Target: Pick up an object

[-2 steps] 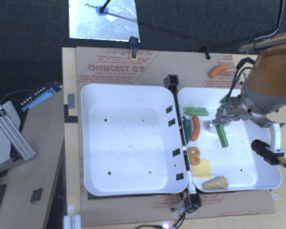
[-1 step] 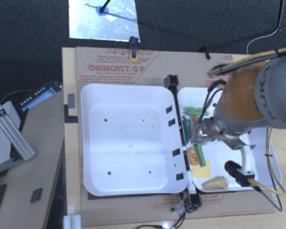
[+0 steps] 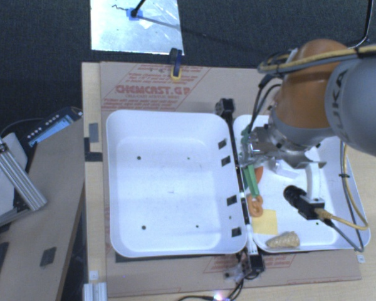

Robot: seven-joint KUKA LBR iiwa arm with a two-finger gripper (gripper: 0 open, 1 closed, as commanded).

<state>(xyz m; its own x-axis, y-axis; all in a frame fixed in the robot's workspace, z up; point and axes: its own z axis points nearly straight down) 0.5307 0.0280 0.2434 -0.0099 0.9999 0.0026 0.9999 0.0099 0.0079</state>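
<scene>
Objects for picking, as I log them from my console: a green stick [image 3: 250,179], an orange ring [image 3: 256,205], a yellow square [image 3: 267,221] and a tan cone [image 3: 282,239], all crowded along the right bin's [image 3: 348,231] left wall and near corner. Left bin [image 3: 169,187] alongside. Gripper [image 3: 258,150] hangs low over the stick's far end, presumably lining up a grab; whether it is spread or pinching, I cannot tell.
</scene>
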